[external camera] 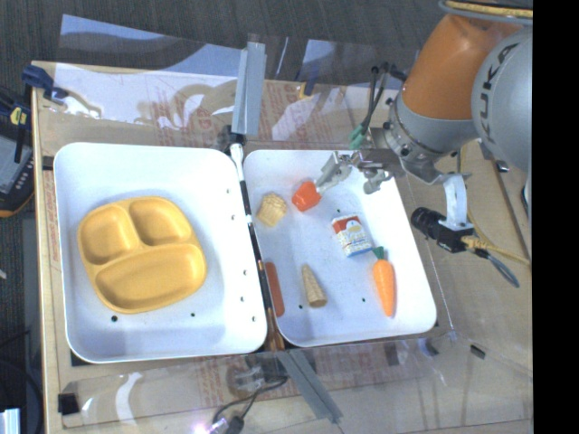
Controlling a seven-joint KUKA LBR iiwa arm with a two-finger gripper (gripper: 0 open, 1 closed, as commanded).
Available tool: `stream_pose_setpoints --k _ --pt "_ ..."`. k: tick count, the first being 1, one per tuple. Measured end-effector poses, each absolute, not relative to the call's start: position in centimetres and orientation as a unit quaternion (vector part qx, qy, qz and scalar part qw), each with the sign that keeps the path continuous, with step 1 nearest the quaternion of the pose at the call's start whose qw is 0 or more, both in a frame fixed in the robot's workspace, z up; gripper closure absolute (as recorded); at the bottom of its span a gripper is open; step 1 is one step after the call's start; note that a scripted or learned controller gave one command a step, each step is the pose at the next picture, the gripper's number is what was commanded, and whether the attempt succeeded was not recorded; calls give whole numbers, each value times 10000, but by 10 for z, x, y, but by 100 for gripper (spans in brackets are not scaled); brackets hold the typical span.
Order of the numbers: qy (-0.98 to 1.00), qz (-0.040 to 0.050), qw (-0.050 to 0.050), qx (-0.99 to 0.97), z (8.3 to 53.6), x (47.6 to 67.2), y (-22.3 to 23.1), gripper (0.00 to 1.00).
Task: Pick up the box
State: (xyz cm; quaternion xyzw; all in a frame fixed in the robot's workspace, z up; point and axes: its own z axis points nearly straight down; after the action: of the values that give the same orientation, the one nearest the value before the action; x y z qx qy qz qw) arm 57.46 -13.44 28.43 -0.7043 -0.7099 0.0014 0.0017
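One small box (351, 236) lies flat mid-bin, probably light, stiff carton; I'd pinch its long sides, my hand (354, 174) released and hovering near the bin's far edge.

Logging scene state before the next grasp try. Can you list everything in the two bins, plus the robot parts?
left bin: 1, white, left half of the bench
divided plate: 1, yellow, in the left bin, left of centre
right bin: 1, white, right half of the bench
box: 1, white with red, middle of the right bin
orange block: 1, orange-red, top of the right bin, beside the gripper
carrot: 1, orange with green top, right side of the right bin
cone: 1, tan, lower middle of the right bin
bread piece: 1, pale tan, upper left of the right bin
sausage: 1, reddish brown, left edge of the right bin
gripper: 1, metal, above the right bin's top edge, open
arm: 1, grey with orange band, upper right
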Motion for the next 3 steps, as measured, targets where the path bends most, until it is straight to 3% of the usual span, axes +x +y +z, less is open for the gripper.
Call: stream_pose_setpoints --k 1,2,3 --pt "-6679 22 20 -7443 183 580 -191 0" --pt "-6703 -14 -33 -7421 97 593 -206 0" --pt "-6970 -16 -35 -7171 97 619 -206 0"
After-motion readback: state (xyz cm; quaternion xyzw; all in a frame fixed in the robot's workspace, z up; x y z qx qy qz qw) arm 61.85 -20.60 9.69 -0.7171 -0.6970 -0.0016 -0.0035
